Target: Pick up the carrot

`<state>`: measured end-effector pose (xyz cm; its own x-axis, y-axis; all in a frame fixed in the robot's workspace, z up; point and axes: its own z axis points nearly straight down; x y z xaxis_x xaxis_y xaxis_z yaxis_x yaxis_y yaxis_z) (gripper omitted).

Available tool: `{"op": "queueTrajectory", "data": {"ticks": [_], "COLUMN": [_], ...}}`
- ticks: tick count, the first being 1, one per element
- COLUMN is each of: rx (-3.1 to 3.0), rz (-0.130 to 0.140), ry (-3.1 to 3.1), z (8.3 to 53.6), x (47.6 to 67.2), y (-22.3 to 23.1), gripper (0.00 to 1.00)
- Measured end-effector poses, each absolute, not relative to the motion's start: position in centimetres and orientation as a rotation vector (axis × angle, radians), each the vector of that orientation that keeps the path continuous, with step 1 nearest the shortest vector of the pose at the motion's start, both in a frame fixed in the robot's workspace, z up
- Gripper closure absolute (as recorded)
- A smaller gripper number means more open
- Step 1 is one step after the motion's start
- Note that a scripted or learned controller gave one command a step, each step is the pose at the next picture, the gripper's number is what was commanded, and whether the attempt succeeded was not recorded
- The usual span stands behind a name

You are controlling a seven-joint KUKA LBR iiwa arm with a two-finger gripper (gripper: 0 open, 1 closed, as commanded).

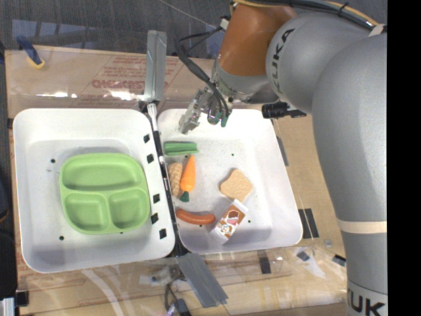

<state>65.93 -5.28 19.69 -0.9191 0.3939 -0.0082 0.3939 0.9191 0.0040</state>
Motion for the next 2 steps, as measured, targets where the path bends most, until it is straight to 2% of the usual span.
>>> {"op": "queueTrajectory", "data": {"ticks": [1,2], "rx": [1.177,1.599], "rz": [-0.002,-0.001], "ry": [2.915,2.703], "z": [19.2,22.7], "x": [64.8,62.9], "y": [-4.5,-1.9], "gripper": [1.0,1.0]}}
